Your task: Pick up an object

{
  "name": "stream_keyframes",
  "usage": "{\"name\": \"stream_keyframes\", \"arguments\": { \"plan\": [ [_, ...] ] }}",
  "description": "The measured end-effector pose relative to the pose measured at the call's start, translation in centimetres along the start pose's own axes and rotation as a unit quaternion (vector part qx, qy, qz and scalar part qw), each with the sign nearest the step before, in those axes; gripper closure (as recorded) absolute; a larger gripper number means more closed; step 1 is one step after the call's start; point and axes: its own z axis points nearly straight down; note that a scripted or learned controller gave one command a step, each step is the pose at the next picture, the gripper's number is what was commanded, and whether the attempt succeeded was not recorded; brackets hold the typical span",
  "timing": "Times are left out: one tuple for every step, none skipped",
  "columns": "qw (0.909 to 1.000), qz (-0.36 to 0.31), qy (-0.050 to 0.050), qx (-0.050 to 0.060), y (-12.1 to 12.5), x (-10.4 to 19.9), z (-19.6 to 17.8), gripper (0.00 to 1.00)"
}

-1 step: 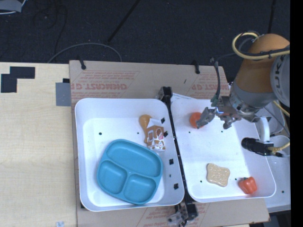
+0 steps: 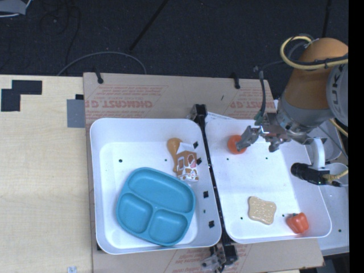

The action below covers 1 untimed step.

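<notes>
Gripper (image 2: 257, 136) low in the right bin (image 2: 318, 232), jaws apparently spread, beside the small orange-red object (image 2: 235, 144) near the back-left corner. Nothing pinched. Risk: the round piece rolls off if a finger nudges it on closing.

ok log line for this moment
gripper over right bin | beside red-orange toy | nothing gripped | toast untouched

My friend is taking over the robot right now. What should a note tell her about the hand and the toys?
Hand: low over the right bin, fingers open, one beside the orange-red round toy, gripping nothing.
Right bin also holds a toast slice and a red pepper toy.
Left bin: blue divided plate, small patterned carton, tan toy piece.
Done: nothing lifted yet.
Left: close on a toy and raise it.
</notes>
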Motion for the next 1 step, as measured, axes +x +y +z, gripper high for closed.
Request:
{"name": "stream_keyframes", "arguments": {
  "plan": [
    [1.0,0.001,0.0,0.003,0.8,-0.44,5.11,0.0]
  ]
}}
